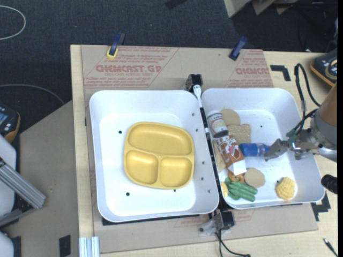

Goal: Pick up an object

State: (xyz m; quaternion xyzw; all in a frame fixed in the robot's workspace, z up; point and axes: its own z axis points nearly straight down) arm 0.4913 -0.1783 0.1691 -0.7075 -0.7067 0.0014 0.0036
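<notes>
Two bins side by side on the counter

The left bin holds a divided plate in its middle. The right bin holds small items along its left and lower parts; the tool is at its centre right.
</notes>
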